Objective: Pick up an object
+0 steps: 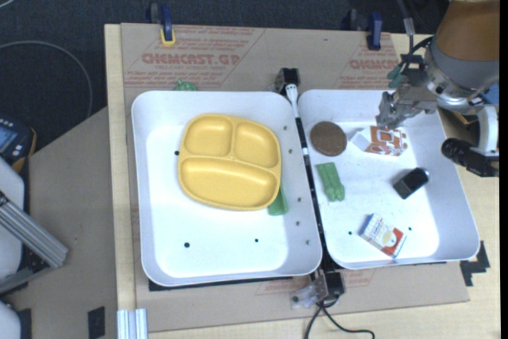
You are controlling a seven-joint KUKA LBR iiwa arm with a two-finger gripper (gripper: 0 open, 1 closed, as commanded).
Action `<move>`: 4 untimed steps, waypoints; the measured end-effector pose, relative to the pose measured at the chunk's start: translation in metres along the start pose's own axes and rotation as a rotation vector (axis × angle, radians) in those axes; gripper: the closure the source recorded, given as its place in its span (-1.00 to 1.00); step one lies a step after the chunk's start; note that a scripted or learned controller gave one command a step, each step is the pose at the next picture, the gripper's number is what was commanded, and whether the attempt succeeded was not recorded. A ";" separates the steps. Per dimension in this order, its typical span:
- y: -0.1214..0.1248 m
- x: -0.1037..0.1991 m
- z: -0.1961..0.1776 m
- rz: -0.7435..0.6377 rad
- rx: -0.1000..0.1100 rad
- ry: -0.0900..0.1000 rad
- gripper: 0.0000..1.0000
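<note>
Orange-white packet (386, 141) just under hand (389, 120)

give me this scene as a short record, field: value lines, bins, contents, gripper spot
left bin: yellow divided plate, green item at the plate's right edge
right bin: brown disc, green block, black block, orange-white packet, small carton
gripper: over the right bin's far side, just above the orange-white packet
held: nothing seen between the fingers
</note>
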State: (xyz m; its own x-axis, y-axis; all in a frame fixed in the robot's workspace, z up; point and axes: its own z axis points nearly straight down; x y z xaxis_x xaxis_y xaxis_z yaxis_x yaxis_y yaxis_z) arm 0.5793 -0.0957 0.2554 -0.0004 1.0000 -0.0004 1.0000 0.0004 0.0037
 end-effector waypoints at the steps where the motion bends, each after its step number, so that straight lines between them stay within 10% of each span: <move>1: -0.035 0.042 -0.071 -0.005 -0.003 0.001 1.00; 2: -0.063 0.124 -0.019 -0.008 0.012 0.004 1.00; 3: -0.100 0.143 -0.113 -0.005 -0.006 0.003 1.00; 4: -0.101 0.139 -0.030 0.002 0.013 0.000 1.00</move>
State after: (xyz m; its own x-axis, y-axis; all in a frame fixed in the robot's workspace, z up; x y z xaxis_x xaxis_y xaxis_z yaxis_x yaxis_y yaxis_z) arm 0.4784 0.0430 0.2852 0.0020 1.0000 -0.0006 1.0000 -0.0020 -0.0094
